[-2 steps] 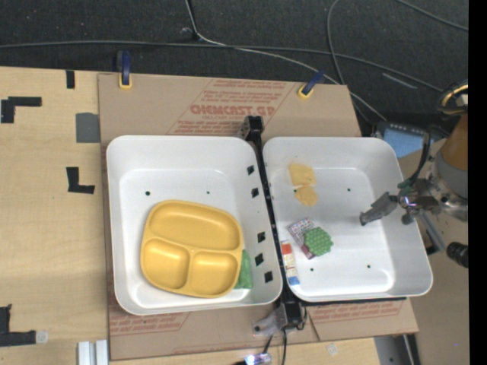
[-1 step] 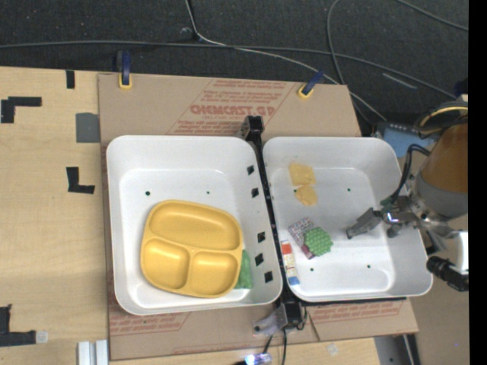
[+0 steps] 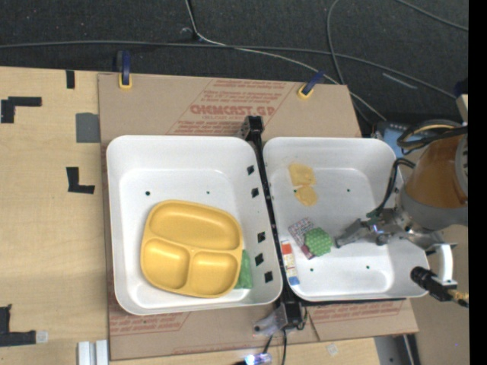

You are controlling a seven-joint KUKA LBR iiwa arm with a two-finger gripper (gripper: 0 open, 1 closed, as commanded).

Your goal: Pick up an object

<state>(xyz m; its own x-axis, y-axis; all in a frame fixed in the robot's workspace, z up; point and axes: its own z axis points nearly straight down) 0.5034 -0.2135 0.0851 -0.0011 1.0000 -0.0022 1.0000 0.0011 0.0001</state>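
- The step in hand looks like the approach: the grey arm (image 3: 434,196), with its orange band, reaches in over the right bin (image 3: 342,152), and nothing sits between its fingers, so no object is picked up yet.
- The right bin serves as the landmark. It is a shallow white plastic tray, smooth, with rounded corners.
- To its left, touching along a shared black edge, lies the left bin (image 3: 183,147), of the same make.
- Inside the left bin rests a yellow divided plate (image 3: 192,247), glossy plastic, with three rounded compartments.
- A green item (image 3: 245,271) is wedged between that plate and the wall nearest the right bin; its form is unclear.
- The gripper (image 3: 348,236) hovers low over the middle of the right bin, its thin dark metal fingers appearing pressed close together and pointing left.
- Just left of the fingertips, near the right bin's left wall, lies a green textured block (image 3: 318,242), the likeliest target.
- Beside it lie a small printed packet (image 3: 299,226) and a red and white piece (image 3: 287,251).
- Toward the bin's far side sit two pale yellow crumpled lumps (image 3: 303,183).
- The next move probably calls for spreading the fingers, shifting left and lowering around the block.
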